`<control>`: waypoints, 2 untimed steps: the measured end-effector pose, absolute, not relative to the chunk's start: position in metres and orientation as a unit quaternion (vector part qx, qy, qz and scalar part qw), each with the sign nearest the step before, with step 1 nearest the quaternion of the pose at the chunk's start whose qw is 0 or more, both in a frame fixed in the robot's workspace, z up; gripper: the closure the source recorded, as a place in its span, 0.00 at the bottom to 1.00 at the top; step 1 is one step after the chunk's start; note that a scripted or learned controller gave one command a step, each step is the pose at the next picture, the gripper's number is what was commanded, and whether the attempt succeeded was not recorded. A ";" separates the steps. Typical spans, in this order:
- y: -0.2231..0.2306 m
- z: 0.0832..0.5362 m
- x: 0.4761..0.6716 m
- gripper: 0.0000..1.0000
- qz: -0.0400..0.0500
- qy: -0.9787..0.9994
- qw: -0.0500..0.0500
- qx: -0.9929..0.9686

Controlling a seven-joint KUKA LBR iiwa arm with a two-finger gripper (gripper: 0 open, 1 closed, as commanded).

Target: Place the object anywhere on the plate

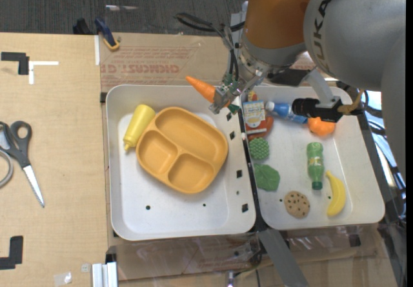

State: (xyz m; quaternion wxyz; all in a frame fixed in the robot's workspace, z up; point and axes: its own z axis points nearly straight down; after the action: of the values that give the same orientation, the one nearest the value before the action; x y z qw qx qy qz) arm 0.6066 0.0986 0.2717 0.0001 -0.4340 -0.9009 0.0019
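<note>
With a carrot (202,88) clamped between the fingers of my gripper (222,97), above the left bin's (169,220) far rim, I am in the carrying step. Next, I judge, comes moving near-left over the plate (182,148) and releasing.

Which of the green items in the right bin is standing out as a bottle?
The green bottle, left of the banana; it is slim with a cap, while the two other green items are rounded lumps.

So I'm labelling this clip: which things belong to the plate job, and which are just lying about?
Job: carrot at the gripper; yellow plate.

Lying about: mustard bottle, banana, cookie, green bottle, scissors.
</note>
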 end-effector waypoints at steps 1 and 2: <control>0.166 0.176 0.554 1.00 0.001 -0.929 0.001 -0.369; 0.166 0.177 0.554 0.00 0.001 -0.929 0.001 -0.370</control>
State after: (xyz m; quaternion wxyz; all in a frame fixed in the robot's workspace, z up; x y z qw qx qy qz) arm 0.5544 0.1659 0.1766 0.0006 -0.3696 -0.9292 0.0010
